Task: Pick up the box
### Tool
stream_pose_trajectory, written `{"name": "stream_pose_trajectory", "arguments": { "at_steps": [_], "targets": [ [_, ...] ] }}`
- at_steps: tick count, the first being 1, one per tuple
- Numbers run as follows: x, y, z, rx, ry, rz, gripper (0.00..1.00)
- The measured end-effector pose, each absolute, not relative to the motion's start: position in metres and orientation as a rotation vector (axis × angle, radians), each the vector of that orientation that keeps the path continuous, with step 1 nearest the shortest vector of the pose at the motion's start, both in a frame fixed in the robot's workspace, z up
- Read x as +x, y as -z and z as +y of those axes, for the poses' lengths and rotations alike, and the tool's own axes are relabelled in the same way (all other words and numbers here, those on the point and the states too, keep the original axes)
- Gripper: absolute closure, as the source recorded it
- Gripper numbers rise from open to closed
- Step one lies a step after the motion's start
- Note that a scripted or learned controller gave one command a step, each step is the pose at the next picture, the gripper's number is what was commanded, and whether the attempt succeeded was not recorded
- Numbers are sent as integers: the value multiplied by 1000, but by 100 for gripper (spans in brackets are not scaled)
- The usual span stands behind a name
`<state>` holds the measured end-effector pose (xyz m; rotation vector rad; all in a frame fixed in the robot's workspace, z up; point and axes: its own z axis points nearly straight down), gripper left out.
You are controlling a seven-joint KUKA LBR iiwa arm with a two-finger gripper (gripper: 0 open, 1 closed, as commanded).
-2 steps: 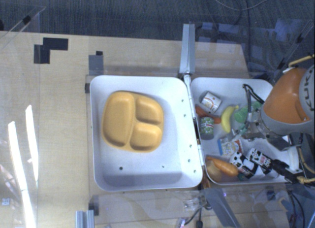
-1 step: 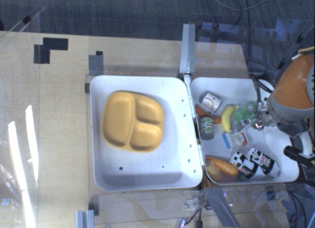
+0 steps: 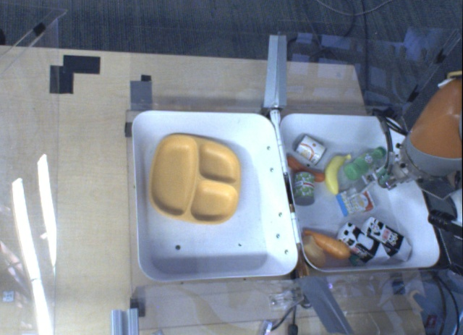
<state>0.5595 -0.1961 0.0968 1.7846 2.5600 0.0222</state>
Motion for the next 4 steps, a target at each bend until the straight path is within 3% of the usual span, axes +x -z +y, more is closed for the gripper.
{"name": "stream_pose_trajectory", "arguments": {
  "at_steps": [1, 2, 3, 4],
  "targets": [
    [547, -95, -172, 1758, -14, 2570, 0],
    [518, -94, -144, 1758, -15, 2573, 0],
    [522, -108, -143, 1753, -25, 2566, 100],
    [523, -108, -143, 1754, -25, 2565, 0]
  ]
}}
